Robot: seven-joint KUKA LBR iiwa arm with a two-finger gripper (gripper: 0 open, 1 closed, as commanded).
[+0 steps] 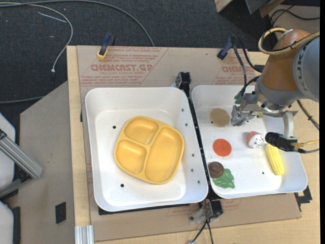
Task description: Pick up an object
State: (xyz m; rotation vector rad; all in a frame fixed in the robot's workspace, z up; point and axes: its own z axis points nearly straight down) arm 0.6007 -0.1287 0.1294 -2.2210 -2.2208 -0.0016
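The tool (241,115) hovers low in the right bin (292,184), just beside the tan round cookie (220,117); its state cannot be told. Nothing looks grasped: the approach is in hand. Next it needs centring over the cookie, then closing.

I read both bins (101,151) as smooth white plastic, faintly glossy. Yellow tray (149,149): smooth plastic, soft sheen. Board (132,65) beneath looks like matt printed cardboard. Floor (45,50): dark rough carpet. Corn (275,159) looks like ridged plastic.
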